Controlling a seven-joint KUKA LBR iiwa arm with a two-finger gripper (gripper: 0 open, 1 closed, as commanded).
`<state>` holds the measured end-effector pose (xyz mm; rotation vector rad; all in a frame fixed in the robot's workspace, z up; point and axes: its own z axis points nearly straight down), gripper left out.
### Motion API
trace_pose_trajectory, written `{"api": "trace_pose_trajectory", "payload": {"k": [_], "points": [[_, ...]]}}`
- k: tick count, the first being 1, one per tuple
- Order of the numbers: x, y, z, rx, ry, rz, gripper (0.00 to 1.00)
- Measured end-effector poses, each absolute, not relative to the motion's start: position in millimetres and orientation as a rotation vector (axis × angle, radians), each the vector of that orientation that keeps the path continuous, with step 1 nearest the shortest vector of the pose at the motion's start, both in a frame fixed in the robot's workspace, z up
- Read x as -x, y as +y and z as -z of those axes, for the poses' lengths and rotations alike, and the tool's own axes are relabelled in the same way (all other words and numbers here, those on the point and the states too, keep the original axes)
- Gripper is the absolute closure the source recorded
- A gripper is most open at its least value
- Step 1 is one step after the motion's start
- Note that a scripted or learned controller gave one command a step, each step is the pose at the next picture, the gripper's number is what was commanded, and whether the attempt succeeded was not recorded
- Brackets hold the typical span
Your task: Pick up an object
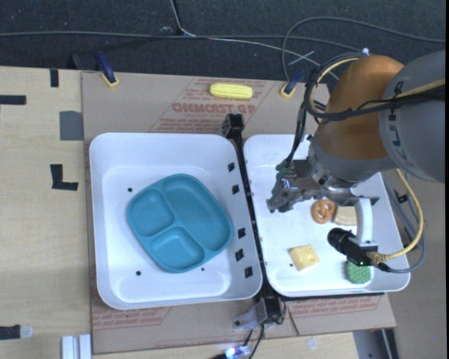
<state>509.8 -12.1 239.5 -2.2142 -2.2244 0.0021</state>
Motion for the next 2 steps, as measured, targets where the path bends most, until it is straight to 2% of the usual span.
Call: {"api": "trace_pose_trajectory", "payload": {"k": [1, 2], "points": [[-516.8, 38, -243, 2.213, -2.228, 0.000, 1.00], [-515.9, 90, -225, 2.212, -2.226, -0.005, 1.00]]}}
